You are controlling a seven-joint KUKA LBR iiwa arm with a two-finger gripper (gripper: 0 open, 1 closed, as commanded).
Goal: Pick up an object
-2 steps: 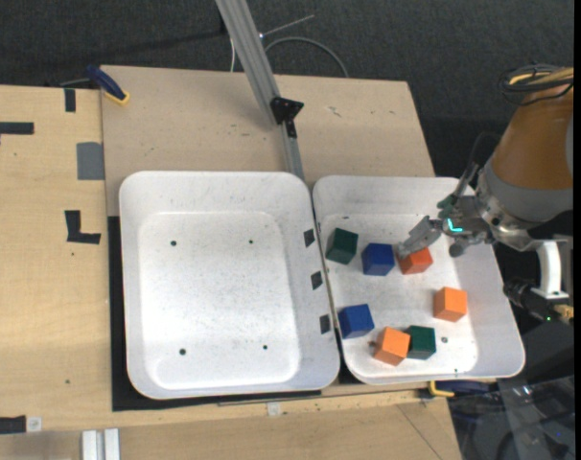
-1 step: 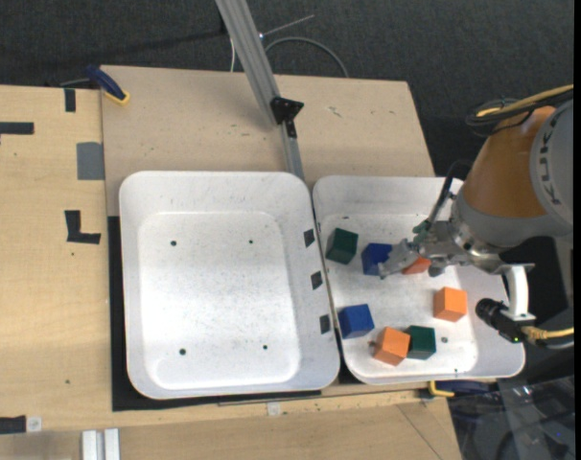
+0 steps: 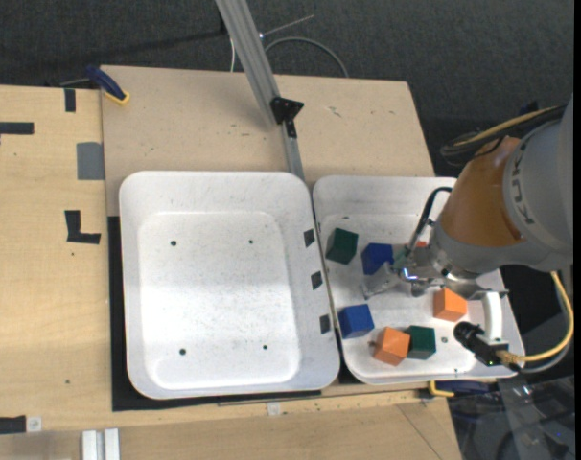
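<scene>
The gripper point(image 3: 391, 278) hangs low in the right bin point(image 3: 367, 195), just beside the upper blue cube point(image 3: 377, 257); whether it is wide or narrow I cannot tell, and nothing shows lifted. By my judgement the pick is not yet done: the cube lies on the floor, and the grasp and lift remain.

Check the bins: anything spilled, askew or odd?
Nothing stands out. All six blocks sit inside the right bin: two blue, two green, two orange, scattered at loose angles. The gripper hovers by the upper blue block.
</scene>
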